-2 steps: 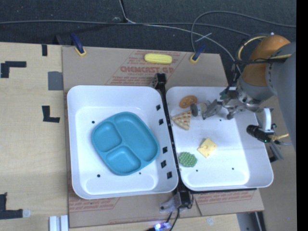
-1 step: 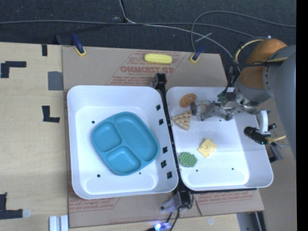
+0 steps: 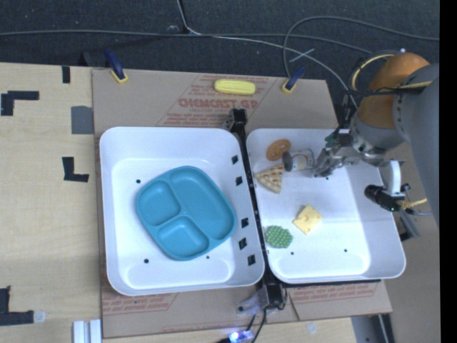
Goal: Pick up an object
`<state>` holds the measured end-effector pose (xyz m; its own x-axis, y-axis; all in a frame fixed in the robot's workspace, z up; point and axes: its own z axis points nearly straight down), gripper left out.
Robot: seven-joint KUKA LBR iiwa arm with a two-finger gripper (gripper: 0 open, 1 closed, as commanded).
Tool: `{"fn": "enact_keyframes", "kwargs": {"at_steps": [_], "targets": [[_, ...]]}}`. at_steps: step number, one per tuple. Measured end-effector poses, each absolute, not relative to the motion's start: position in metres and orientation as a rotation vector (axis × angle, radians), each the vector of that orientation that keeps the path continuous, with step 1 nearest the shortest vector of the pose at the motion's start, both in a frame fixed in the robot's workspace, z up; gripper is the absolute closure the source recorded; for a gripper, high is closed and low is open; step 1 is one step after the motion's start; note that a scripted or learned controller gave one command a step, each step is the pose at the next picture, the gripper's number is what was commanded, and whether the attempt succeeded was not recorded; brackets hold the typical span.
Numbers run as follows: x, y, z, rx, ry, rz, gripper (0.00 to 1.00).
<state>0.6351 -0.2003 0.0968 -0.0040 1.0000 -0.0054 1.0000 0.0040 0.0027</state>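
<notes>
Camera view looks down on the gripper (image 3: 303, 160), which sits low over the top part of the right bin (image 3: 357, 213), reaching in from the arm (image 3: 389, 109) on the right. I cannot tell how its tip is set; it is too small and dark to read, and nothing can be seen gripped in it. Just left of the tip lies a brown bun (image 3: 278, 149), near the bin's upper left corner. Below the bun, close to the left wall, lies a pizza slice (image 3: 270, 179), tan with a triangular shape. Further down the floor, near the middle, rests a yellow cheese piece (image 3: 308, 219). A green round piece (image 3: 278, 236) lies down and left of the cheese, near the left wall. All four lie apart from one another.

The left bin (image 3: 121, 148) holds a blue tray (image 3: 185, 212) with three sections, lying flat and turned at an angle. Both bins rest on a cardboard sheet (image 3: 143, 98). On that sheet, above the bins, lies a yellow corn cob (image 3: 234, 86). Two clamps (image 3: 114, 68) grip the sheet's top edge, and cables run across the dark mat (image 3: 86, 13) behind it
</notes>
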Motion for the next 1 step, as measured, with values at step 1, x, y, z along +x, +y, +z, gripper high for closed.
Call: {"fn": "enact_keyframes", "kwargs": {"at_steps": [1], "targets": [[0.6386, -0.1978, 0.1605, 2.216, 2.22, 0.004, 1.0]]}}
